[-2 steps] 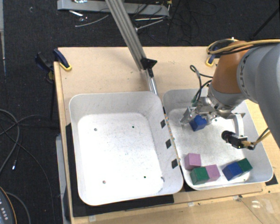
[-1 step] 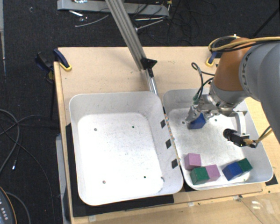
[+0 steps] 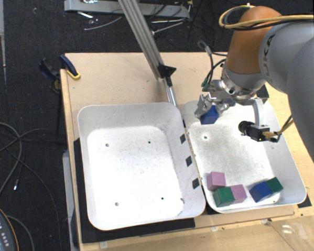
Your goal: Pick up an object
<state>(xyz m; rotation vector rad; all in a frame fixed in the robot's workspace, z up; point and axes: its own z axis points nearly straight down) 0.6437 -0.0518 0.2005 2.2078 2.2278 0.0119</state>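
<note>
A small blue cube point(image 3: 210, 116), matte and square-edged, is gripped between the metal fingers of the gripper point(image 3: 208, 110), raised over the far corner of the right bin point(image 3: 284, 157). Nearer the camera from the gripper, five more blocks are clustered on the bin's speckled white floor: pink point(image 3: 216, 179), green point(image 3: 222, 196), purple point(image 3: 238, 192), blue point(image 3: 260, 191) and dark green point(image 3: 274, 184).

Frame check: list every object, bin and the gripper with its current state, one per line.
gripper: above the right bin's far left corner, fingers shut on a blue block
blue block: lifted, between the fingers
pink block: resting in the right bin
green block: resting, touching the purple block
purple block: resting
dark blue block: resting beside the dark green block
right bin: holds blocks
left bin: flat on the bench
</note>
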